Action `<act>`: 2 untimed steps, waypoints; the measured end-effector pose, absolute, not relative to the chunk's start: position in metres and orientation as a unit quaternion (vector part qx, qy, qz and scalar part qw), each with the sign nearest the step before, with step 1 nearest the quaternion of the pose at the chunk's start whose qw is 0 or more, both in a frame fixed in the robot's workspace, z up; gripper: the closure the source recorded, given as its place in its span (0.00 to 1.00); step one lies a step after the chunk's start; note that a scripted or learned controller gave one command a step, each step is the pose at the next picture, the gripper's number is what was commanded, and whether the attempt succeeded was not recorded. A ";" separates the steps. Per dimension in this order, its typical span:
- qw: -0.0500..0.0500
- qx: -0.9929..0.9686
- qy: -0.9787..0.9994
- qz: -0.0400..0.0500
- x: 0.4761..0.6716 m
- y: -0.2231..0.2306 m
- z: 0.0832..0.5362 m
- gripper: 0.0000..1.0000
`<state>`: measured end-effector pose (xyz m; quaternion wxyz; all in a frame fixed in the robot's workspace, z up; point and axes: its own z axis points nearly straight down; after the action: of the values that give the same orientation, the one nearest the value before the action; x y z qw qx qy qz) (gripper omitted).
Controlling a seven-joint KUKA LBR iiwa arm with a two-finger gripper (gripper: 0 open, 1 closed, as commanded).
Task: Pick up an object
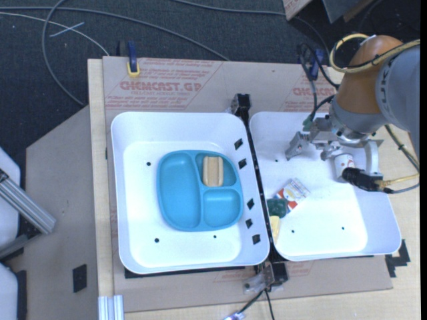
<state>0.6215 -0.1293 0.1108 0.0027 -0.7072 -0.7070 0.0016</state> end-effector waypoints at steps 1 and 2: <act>0.000 -0.707 -0.707 -0.001 0.623 -0.129 0.125 1.00; -0.003 -0.707 -0.707 -0.002 0.615 -0.133 0.182 1.00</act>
<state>0.6154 -0.1328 0.1817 -0.0027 -0.7072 -0.7070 -0.0018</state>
